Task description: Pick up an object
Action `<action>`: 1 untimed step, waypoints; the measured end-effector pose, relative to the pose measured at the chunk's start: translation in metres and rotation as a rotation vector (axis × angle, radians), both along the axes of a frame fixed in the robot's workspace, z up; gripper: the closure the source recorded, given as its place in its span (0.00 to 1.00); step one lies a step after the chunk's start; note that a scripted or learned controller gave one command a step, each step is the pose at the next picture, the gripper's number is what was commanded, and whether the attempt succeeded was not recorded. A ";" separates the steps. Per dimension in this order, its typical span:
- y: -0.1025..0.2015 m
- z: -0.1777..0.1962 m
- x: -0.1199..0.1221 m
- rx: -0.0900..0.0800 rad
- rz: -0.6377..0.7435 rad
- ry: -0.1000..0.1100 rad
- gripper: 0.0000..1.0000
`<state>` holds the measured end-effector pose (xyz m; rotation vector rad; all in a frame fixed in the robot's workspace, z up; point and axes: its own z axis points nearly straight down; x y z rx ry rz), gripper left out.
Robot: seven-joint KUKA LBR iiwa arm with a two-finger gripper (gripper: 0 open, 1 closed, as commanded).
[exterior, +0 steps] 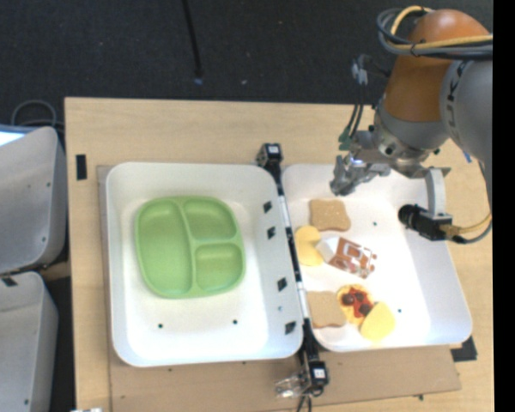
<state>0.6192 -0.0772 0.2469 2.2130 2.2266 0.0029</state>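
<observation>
Over the right bin (429, 312), near its back-left corner, my claw (345, 178) hangs just behind a slice of toast (329, 215), apart from it and with nothing caught in it; whether it stands apart or together I cannot tell from this slant. That toast lies flat toward the bin's left side. Just in front of it sit a pale yellow piece (307, 245) against the dividing wall and a white wrapper with red printing (352, 257). Nearer the front edge lie a second toast slice (325, 309), a small red and dark item (356, 299) touching it, and a round yellow piece (378, 322). My arm comes in from the right, the orange band (421, 75) high above the bin's back edge and the wrist pointing down and to the left toward the toast. A black cylinder (416, 219) juts from my wrist mount over the bin's right half. Across the divider, the left bin (120, 316) holds a green divided plate (190, 245).
</observation>
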 end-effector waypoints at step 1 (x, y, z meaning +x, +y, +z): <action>0.057 -0.010 0.010 0.001 0.000 0.002 1.00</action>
